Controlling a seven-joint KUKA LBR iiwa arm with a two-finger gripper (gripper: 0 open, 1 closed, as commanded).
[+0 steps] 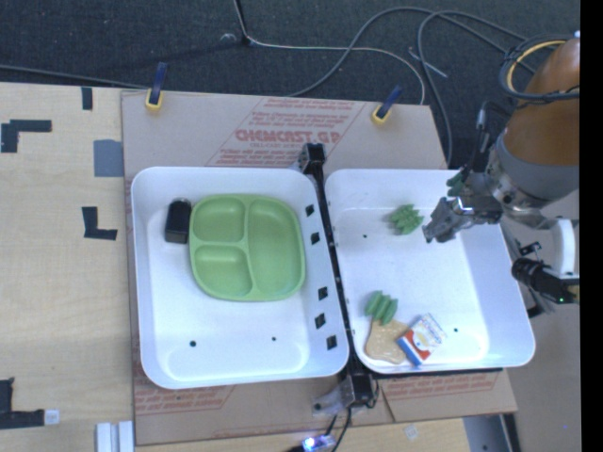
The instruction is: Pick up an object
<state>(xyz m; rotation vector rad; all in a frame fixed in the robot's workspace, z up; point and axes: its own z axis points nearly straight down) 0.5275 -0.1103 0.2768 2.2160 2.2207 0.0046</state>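
- We see two white bins side by side: the left bin (160, 281) and the right bin (480, 281).
- In the left bin lies a green divided plate (248, 248), and a small black object (177, 221) touches its left edge.
- In the right bin, a green toy piece (406, 218) lies near the far side, just left of the gripper (443, 226).
- The gripper hangs over the right bin; we cannot tell how its jaws stand, and nothing shows between them.
- Near the front wall lie another green piece (381, 306), a tan flat piece (384, 342) and a small packet (421, 337) with red and blue print, too small to read.
- The cardboard (283, 130) under the bins has red letters; we read "CHEMCAST GP".
- Yellow clamps (154, 97) hold the cardboard, and black cables (377, 36) run behind.
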